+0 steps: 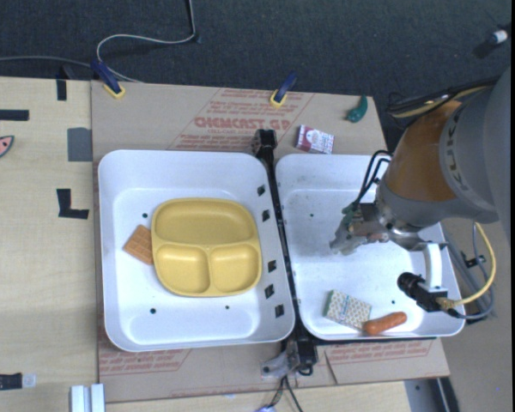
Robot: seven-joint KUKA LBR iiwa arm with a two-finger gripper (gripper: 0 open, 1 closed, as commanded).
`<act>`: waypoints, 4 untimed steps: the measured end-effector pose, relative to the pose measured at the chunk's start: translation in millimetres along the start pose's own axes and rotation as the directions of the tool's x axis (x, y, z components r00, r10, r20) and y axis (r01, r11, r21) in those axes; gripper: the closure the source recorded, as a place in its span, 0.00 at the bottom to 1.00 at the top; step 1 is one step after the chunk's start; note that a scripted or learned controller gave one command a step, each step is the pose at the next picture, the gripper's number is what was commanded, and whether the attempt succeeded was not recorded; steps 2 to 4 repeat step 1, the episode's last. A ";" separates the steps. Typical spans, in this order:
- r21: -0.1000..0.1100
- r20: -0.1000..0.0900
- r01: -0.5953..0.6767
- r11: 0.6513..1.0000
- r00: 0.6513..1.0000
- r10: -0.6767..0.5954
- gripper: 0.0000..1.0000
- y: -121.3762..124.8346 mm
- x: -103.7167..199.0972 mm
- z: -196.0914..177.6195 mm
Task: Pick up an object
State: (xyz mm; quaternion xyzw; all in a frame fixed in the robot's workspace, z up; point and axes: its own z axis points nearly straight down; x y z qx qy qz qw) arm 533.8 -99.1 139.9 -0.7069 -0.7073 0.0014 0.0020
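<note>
At the bottom of the frame, we counted two items lying close together in the lower part of the right bin (318, 174): one small patterned packet (347, 309) and, just to its right, one orange carrot-shaped toy (384, 323). Neither was touched by the arm.

Above them, toward the middle right of the frame, we saw the single gripper (350, 234) low over the right bin's floor, well apart from both items; whether it was clenched or released we could not tell, and nothing could be made out in its grasp. The grey arm with its orange band (421, 153) filled the right side of the picture.

In the left bin (120, 230) we counted two things: one yellow three-compartment tray (208, 245) at the centre, and one tan cracker-like square (139, 245) poking out from under the tray's left edge. That made two white bins in all, side by side on one sheet of printed cardboard (232, 123).

Farther up the frame, on the cardboard just above the right bin, lay one small red-and-white wrapper (314, 139). We counted two yellow clamps (283, 93) on the cardboard's upper edge, and one green object (357, 109) at upper right. One black cable (146, 37) ran across the dark floor at the top.
</note>
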 end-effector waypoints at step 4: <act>0.001 -0.001 0.001 1.000 1.000 -0.001 1.00 -0.1 0.6 -9.1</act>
